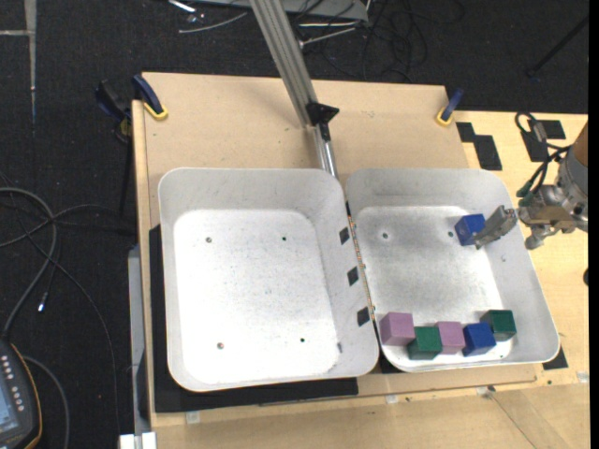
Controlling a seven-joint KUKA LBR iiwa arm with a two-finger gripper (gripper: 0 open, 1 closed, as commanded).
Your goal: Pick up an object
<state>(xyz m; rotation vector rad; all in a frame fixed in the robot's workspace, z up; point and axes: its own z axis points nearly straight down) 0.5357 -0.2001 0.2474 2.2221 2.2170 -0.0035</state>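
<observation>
My gripper hangs over the right bin's far right side, reaching in from the right. It stands open, and one finger points left. A blue cube lies just left of that finger, against its outer side and not between the fingers. Along the bin's front edge lies a row of cubes: pink, green, pink, blue and green.
The left bin sits beside the right one on the wooden bench. A metal pole slants down to the bins' far junction. Clamps mark the bench's far corners.
</observation>
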